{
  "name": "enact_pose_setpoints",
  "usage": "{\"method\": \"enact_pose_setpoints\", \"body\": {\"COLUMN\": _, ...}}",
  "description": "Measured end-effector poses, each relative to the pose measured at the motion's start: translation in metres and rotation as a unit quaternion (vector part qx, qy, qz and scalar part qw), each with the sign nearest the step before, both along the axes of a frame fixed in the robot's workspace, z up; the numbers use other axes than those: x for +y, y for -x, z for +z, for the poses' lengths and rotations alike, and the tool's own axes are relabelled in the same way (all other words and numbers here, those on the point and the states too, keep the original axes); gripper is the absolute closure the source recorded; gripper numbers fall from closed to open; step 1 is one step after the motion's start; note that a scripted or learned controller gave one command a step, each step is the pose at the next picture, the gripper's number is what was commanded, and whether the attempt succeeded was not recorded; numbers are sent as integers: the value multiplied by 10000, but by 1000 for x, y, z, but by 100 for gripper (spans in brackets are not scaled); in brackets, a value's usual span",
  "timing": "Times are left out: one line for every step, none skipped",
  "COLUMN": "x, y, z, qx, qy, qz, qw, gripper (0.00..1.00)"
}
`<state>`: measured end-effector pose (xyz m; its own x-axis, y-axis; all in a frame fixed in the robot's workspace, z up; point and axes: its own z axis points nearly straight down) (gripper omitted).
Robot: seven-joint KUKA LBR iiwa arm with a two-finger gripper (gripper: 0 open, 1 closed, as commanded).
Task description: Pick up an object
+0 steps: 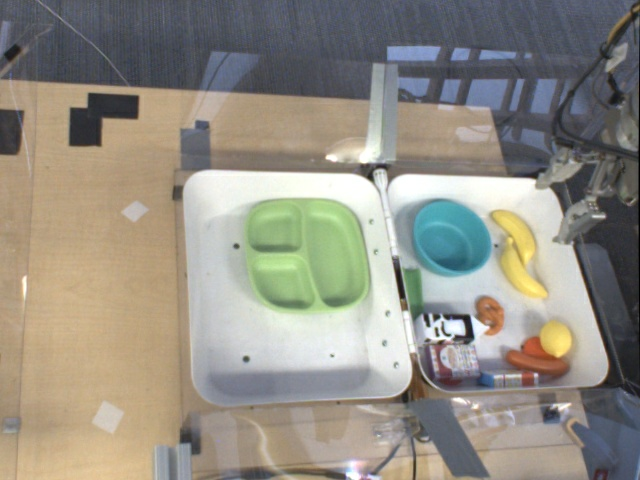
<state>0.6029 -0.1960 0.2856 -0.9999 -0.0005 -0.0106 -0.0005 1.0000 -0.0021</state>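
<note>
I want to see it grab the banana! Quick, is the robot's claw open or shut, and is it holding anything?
Gripper: at the right bin's far edge, near the banana; open or closed cannot be told; nothing seen in it.

**Surfaces and finishes, bench and bins**

Bench top (pixel 90 298): pale wood-look board, matt, with faint glare from clear sheeting. Both white bins, left bin (pixel 215 368) and right bin (pixel 580 268): smooth plastic, soft sheen. Green divided plate (pixel 305 253): smooth matt plastic. Teal bowl (pixel 452 236): plastic, slightly glossy. Banana (pixel 519 252), lemon (pixel 556 339), sausage (pixel 537 361): smooth, plastic-looking toy food. Upright post (pixel 381 113) between the bins: bare brushed metal. Floor (pixel 300 28) behind: dark ribbed carpet, rough
</note>
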Motion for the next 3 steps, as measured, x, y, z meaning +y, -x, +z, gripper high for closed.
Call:
{"method": "enact_pose_setpoints", "body": {"x": 7, "y": 52, "z": -96, "qx": 42, "qy": -8, "qz": 617, "qw": 9981, "gripper": 0}}
{"method": "enact_pose_setpoints", "body": {"x": 15, "y": -13, "z": -194, "qx": -46, "qy": 22, "qz": 1097, "qw": 9940, "gripper": 0}}
{"method": "enact_pose_setpoints", "body": {"x": -4, "y": -50, "z": -195, "qx": 17, "qy": 8, "qz": 1068, "qw": 9943, "gripper": 0}}
